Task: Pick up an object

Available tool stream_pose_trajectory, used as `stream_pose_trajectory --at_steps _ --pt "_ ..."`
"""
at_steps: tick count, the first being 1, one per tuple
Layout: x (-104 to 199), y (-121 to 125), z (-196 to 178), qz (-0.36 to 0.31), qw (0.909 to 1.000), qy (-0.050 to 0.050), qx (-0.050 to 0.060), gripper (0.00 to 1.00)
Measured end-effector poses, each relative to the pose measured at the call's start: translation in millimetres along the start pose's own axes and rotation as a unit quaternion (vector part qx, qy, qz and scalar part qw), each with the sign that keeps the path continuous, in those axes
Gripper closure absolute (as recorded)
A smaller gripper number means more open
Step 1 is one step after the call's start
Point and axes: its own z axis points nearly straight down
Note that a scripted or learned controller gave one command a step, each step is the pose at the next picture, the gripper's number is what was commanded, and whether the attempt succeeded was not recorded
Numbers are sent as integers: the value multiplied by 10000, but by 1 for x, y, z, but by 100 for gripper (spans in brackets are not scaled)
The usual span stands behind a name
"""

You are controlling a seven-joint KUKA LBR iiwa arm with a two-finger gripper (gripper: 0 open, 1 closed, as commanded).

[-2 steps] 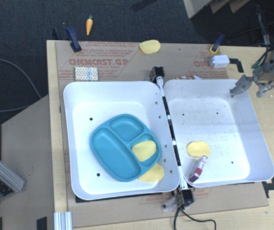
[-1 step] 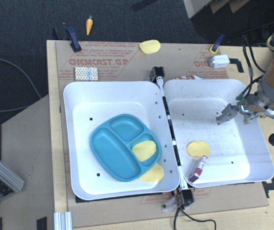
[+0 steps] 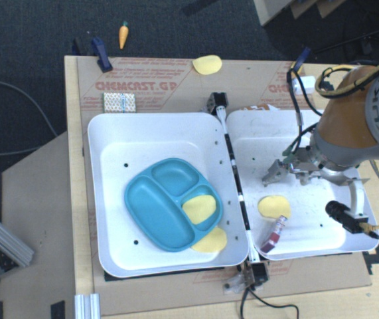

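My gripper [image 3: 283, 171] hangs low over the middle of the right bin [image 3: 262, 128], with nothing seen in it. Just below it a yellow rounded piece [image 3: 273, 206] lies on the bin floor, apart from the gripper. A small clear tube with a red end [image 3: 274, 232] lies near that bin's front left corner. In the left bin [image 3: 109, 145] a blue divided plate [image 3: 166, 205] holds a yellow piece [image 3: 200, 208] in its right compartment. Another yellow piece [image 3: 210, 241] sits against the plate's lower right rim.
On the bench behind the bins lie a yellow piece [image 3: 207, 64] and a small patterned packet [image 3: 119, 102]. A blue clamp [image 3: 101, 54] sits at the back left corner, and an orange carrot toy [image 3: 123, 35] lies on the floor beyond.
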Motion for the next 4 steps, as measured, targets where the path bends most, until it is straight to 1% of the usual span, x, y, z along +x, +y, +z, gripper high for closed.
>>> stream_pose_trajectory --at_steps 1,2,3,4 --pt "16 -38 40 10 10000 0 2 0" --pt "16 -36 28 12 10000 -6 -37 100" --pt "16 -36 28 11 10000 -6 -34 0" --pt "11 -64 41 13 10000 -1 5 0"
